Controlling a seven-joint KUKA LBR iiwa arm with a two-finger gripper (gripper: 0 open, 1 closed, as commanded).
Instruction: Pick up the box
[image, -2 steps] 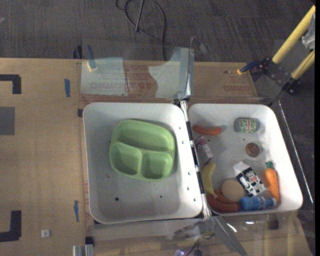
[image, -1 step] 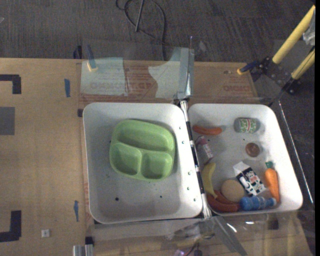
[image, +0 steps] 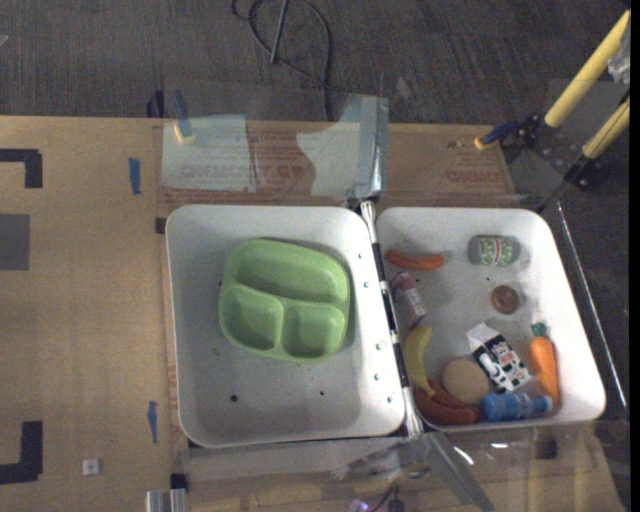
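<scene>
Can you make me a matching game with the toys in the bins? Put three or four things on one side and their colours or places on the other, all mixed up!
Things:
1. divided plate
2. carrot
3. banana
4. box

Clues:
A. yellow, by the right bin's left wall
B. white with black patches, next to the carrot
C. green, alone in the left bin
D. orange with a green top, near the right bin's right wall

Right pairs: 1-C, 2-D, 3-A, 4-B.
</scene>
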